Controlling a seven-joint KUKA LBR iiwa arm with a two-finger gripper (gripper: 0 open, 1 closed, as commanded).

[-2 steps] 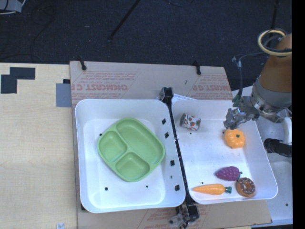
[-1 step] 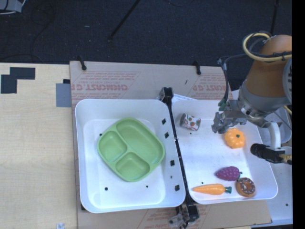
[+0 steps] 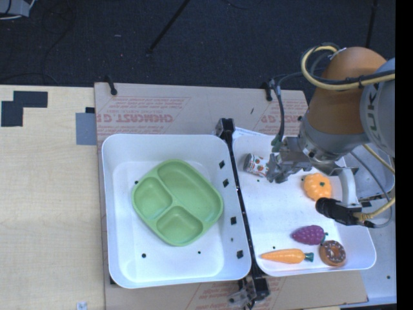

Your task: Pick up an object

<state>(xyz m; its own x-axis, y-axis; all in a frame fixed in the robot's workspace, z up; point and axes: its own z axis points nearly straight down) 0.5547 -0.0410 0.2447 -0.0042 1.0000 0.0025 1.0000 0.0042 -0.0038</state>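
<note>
Nearest the camera lay a plastic orange carrot [image 3: 282,256] in the right white bin [image 3: 258,221]. My gripper [image 3: 277,171] hovered beside a small red-and-white carton [image 3: 256,165] at that bin's far end; its spread I could not tell. Descending squarely over the carton seemed best.

Shiny plastic, dull cardboard
You see a smooth green plastic plate [image 3: 177,202] (a bit glossy) in a white plastic bin [image 3: 122,270].

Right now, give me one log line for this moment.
pincer low in right bin, beside carton | nothing seen held | pumpkin, grapes, carrot, donut loose
</note>
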